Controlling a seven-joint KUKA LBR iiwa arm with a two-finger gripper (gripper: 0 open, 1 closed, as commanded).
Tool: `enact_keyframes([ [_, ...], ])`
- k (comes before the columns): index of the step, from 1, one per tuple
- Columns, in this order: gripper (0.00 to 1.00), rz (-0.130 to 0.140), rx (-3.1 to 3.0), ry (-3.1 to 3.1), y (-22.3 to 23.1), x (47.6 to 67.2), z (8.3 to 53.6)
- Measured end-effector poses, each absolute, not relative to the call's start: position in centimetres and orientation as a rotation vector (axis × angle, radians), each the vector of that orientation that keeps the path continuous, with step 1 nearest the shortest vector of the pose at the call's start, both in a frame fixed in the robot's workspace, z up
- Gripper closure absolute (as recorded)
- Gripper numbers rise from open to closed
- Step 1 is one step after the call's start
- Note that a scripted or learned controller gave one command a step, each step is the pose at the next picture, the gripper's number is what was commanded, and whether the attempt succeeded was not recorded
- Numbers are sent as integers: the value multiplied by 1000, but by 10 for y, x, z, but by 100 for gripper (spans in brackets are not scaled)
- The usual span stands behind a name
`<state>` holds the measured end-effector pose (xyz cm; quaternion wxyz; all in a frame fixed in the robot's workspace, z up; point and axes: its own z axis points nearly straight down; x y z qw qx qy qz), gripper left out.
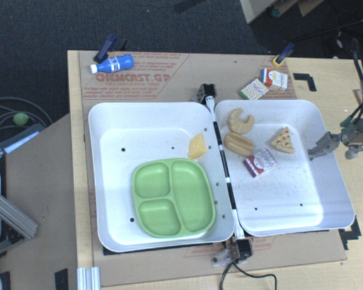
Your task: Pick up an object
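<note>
- Lying in the left bin [103, 125]: 1 green 3-part plate [172, 197], with 1 yellow wedge [197, 146] just beyond.
- Resting in the right bin [327, 213]: red packet [261, 162], brown roll [238, 144], pizza slice [283, 140], curved pastry [240, 121] (all apart).
- Hovering at the right rim, holding nothing: gripper [333, 144], jaw spread impossible to tell.

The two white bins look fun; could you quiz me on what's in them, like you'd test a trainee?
1. True or false: the green plate lies in the left bin.
2. Which lies nearest the gripper: A) yellow wedge, B) pizza slice, C) blue bottle?
3. The red and white packet lies in the ____ bin.

Key: 1 true; 2 B; 3 right.
</note>
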<state>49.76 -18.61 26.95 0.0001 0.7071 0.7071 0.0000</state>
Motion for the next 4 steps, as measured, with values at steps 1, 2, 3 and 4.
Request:
enact_keyframes([
  [1, 0, -1, 2222, 2224, -127, 517, 167],
  [2, 0, 0, 2221, 2223, -95, 517, 84],
  [3, 0, 1, 2220, 2221, -94, 539, 85],
  [4, 0, 1, 2221, 2220, -100, 548, 92],
])
